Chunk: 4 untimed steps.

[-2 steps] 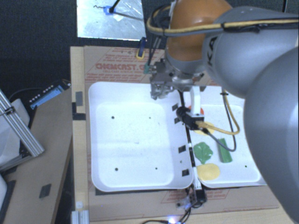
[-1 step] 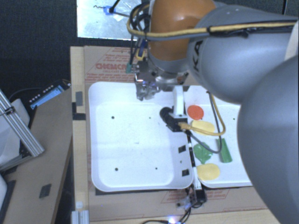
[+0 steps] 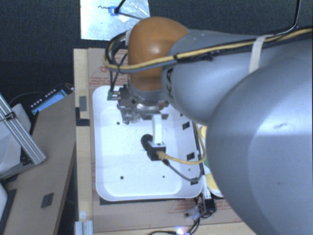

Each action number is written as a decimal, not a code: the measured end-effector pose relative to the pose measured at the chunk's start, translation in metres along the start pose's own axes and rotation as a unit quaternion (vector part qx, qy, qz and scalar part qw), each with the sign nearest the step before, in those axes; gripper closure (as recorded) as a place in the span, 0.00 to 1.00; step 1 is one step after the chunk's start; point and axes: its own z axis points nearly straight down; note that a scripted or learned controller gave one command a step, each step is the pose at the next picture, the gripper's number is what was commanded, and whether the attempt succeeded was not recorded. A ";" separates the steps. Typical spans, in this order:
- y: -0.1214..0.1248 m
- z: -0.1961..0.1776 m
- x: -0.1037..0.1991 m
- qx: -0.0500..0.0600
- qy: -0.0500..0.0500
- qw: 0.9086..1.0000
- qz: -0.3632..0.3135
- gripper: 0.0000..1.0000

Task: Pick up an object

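One arm (image 3: 230, 97) hung low over the bin (image 3: 122, 182) at centre frame, presumably seeking an object; the state of its claw (image 3: 128, 114) could not be told.

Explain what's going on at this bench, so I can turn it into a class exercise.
A grey robot arm reaches in from the right, with its orange band above the left white bin. The gripper sits low over the far part of that bin. This view does not show whether it has hold of anything, so the pick cannot be judged done.
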 end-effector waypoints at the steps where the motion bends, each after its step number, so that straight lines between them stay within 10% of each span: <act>1: -0.018 -0.055 -0.002 -0.004 0.001 1.000 0.001 1.00; 2: -0.012 -0.182 -0.002 -0.010 0.003 1.000 0.001 1.00; 3: -0.084 -0.121 -0.001 0.001 -0.001 1.000 0.000 1.00; 4: -0.080 -0.105 -0.076 -0.002 -0.001 1.000 0.007 1.00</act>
